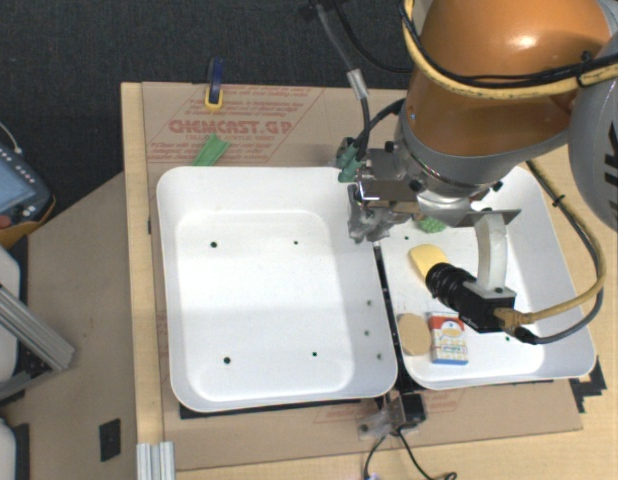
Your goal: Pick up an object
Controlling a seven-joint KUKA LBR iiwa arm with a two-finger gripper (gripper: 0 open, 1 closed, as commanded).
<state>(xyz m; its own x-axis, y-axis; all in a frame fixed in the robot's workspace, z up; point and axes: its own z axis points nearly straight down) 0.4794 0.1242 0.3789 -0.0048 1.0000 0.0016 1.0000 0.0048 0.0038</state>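
My gripper [370,220] hangs low at the back left corner of the right bin [564,298], close to the wall between the two bins. The big orange and grey wrist covers most of that bin's back half. Just right of the gripper lies a yellow object [425,259], partly hidden by the robot. A scrap of something green [430,226] peeks out under the wrist. Near the bin's front lie a small red, white and blue box [448,341] and a tan round piece [416,335] touching its left side. Nothing shows in the gripper.
The left bin [179,268] stands beside the right one on a cardboard sheet [254,118]. On the cardboard behind it lie a green strip [210,150] and a blue and yellow clip [215,86].
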